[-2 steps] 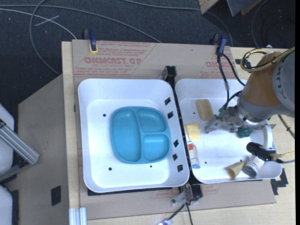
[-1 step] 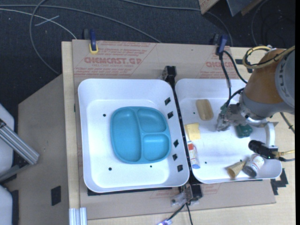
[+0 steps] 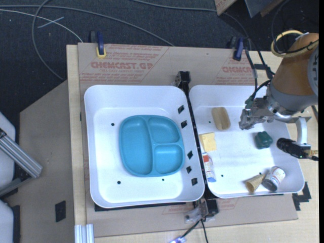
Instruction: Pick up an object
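Note:
My gripper (image 3: 248, 120) hangs over the right bin (image 3: 238, 189), near its far right part, with the grey arm and orange band reaching in from the right. Just left of it lies a tan block (image 3: 220, 118). A dark green object (image 3: 263, 139) sits just below and right of the gripper. A yellow square piece (image 3: 208, 142) and a red, white and blue tube (image 3: 208, 168) lie along the bin's left side. A small jar (image 3: 275, 177) and a tan cone-like piece (image 3: 254, 183) rest at the front right. Nothing shows between the fingers.
The left bin (image 3: 96, 115) holds a blue divided plate (image 3: 151, 145). Black clips run along the seam between the bins. Blue clamps (image 3: 100, 43) hold the board at the back. Cables trail across the dark floor behind the bench.

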`<state>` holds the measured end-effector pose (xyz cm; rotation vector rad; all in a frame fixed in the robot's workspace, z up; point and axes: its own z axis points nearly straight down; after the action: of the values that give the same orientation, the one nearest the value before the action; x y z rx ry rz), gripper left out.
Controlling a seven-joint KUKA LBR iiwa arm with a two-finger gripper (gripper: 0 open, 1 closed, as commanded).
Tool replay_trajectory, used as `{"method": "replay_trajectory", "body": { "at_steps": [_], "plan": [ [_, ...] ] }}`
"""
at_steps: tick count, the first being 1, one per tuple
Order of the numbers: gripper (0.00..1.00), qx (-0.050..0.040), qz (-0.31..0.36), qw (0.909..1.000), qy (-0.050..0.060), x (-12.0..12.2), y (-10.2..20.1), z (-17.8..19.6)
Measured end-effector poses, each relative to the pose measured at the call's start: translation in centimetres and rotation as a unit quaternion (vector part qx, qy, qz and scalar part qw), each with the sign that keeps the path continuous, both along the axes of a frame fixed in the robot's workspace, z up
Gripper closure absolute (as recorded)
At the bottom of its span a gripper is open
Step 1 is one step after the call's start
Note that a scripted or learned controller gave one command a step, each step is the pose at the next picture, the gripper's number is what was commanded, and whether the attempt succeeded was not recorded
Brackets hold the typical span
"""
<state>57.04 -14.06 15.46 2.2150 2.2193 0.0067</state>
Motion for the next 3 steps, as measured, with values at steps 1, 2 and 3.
{"method": "replay_trajectory", "body": {
  "at_steps": [1,2,3],
  "plan": [
    [1.0,-0.0003,0.0,1.0,-0.001,0.9,-0.2,6.2],
    [1.0,-0.0001,0.0,1.0,0.0,1.6,0.7,11.6],
    [1.0,0.001,0.002,1.0,0.002,3.0,5.8,11.4]
  ]
}}
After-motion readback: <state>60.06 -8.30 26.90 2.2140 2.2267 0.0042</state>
